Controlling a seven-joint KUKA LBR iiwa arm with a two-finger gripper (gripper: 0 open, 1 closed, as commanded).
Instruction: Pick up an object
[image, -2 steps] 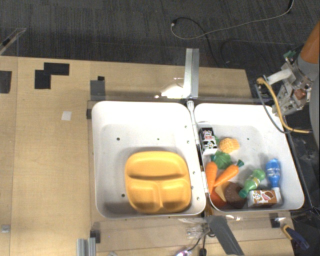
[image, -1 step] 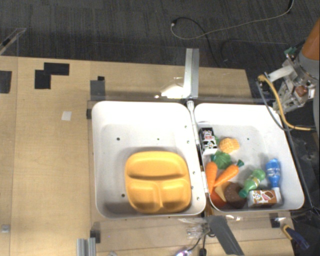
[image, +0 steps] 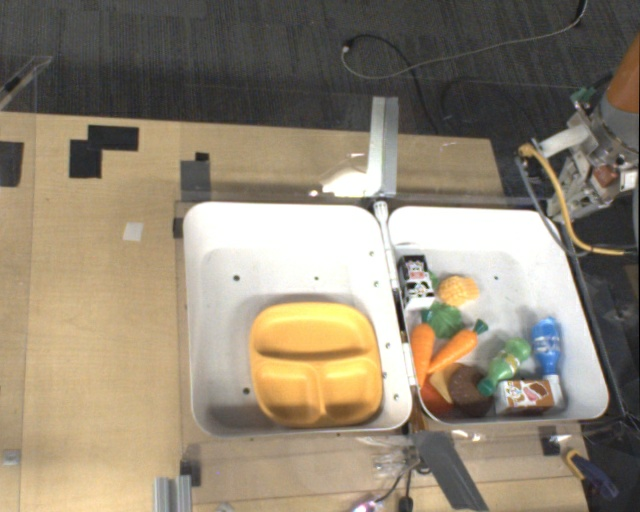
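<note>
The right bin (image: 500, 235) holds a pile of toy food along its near side. In it are a small black-and-white carton (image: 415, 278), a yellow corn piece (image: 458, 290), a green broccoli piece (image: 446, 320) and two orange carrots (image: 452, 349). Beside those lie a brown round item (image: 466, 385), a green bottle (image: 506, 362), a blue bottle (image: 546, 343) and a brown carton (image: 526, 396). My gripper (image: 592, 165) hangs high at the view's upper right, beyond the right bin's far right corner and well away from the objects. Nothing is seen in it.
In the left bin (image: 230, 250) a yellow compartment tray (image: 315, 362) lies toward the near side. A metal post (image: 384, 145) stands behind the divider between the bins. Yellow and black cables (image: 556, 195) trail from the wrist past the right bin's far corner.
</note>
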